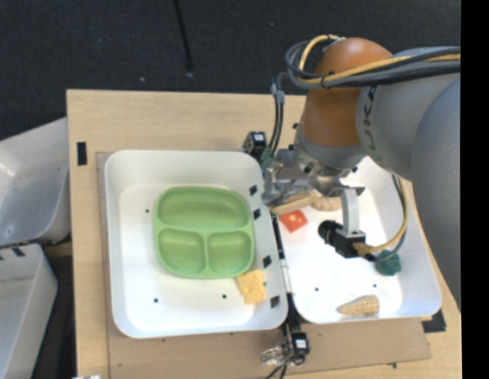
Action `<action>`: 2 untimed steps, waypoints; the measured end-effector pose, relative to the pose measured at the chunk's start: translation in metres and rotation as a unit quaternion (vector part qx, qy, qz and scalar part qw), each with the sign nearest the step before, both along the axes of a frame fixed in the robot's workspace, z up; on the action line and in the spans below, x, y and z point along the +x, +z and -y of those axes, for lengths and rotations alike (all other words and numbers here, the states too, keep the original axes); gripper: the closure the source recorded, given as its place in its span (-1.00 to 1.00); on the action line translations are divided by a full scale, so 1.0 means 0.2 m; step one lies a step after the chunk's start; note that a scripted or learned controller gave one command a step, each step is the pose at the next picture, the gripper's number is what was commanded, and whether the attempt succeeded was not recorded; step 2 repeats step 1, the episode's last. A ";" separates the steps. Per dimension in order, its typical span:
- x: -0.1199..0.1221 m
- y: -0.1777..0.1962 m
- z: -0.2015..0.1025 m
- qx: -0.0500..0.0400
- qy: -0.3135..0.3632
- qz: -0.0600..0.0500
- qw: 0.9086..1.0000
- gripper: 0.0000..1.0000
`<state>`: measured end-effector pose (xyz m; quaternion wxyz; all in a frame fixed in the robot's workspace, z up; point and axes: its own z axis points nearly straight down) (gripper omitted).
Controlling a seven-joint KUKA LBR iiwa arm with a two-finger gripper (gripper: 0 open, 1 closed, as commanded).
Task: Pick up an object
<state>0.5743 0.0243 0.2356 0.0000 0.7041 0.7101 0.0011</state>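
My gripper (285, 194) hangs low over the left side of the right bin (418, 290), close to the divider between the two bins. Just under it lies a tan, bread-like piece (326, 204), partly hidden by the wrist. A small red block (292, 221) rests right below the gripper on the bin floor. Whether anything sits between the fingers cannot be seen. A waffle cone (359, 306) lies near the front edge of the right bin. A small dark green thing (389, 265) rests at that bin's right.
The left bin (126, 290) holds a green divided plate (203, 230) in its middle and a yellow cheese wedge (252, 287) at its front right corner. The arm covers the back of the right bin. The wooden bench (165, 117) surrounds both bins.
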 end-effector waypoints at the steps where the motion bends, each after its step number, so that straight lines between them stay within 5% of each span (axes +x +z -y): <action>1: -0.04 -0.02 -0.30 0.000 0.000 -0.001 1.000 1.00; 2: -0.04 -0.02 -0.30 0.000 0.000 -0.001 1.000 1.00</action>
